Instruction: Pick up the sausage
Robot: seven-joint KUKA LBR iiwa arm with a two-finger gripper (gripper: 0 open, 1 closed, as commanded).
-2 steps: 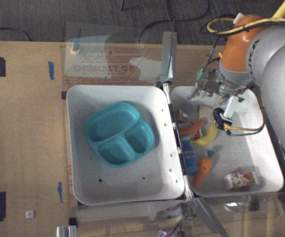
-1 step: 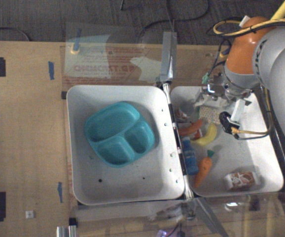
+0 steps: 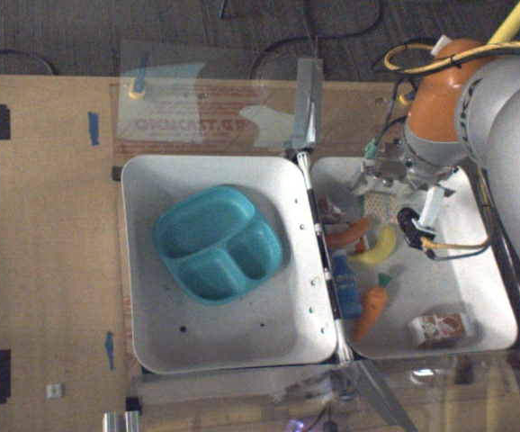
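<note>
Two white bins sit side by side on the desk (image 3: 44,268). The left bin (image 3: 152,331) holds a teal tray (image 3: 217,241) with three compartments. In the right bin (image 3: 476,304), the sausage (image 3: 348,233) lies near the left wall, just beside a banana (image 3: 379,247). Nearer are a carrot (image 3: 370,308), a blue packet (image 3: 347,293) and a brown carton (image 3: 441,328). The gripper (image 3: 388,180) hangs over the far part of this bin, close above the sausage; whether it is open or closed cannot be seen.

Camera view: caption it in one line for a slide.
KUKA arm's gripper poised in the right bin above the sausage, banana and carrot; teal tray in the left bin.
</note>
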